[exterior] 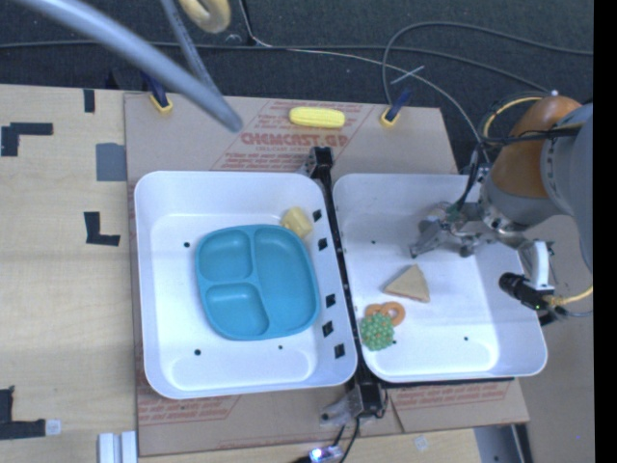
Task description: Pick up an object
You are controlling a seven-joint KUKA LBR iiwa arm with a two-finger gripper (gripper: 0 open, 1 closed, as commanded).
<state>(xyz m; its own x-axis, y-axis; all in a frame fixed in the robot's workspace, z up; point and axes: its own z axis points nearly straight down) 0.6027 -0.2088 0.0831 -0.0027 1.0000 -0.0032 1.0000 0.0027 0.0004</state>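
Right bin: a tan triangular wedge, plus a small green knobbly ball touching an orange ring.

The tan triangular wedge [409, 284] lies flat near the middle of the right shallow white bin [501, 360], with the green knobbly ball [377, 331] and orange ring [388, 311] just beside it toward the divider. The gripper [431, 236] hangs low over the same bin, above the wedge and apart from it; its grey fingers [420, 246] are spread and grasp nothing. The left shallow white bin [159, 355] holds a blue three-compartment plastic plate [256, 282] (compartments bare) and a pale yellow lump [297, 222] at its rim. A yellow oblong piece [316, 117] rests on the cardboard behind the bins.
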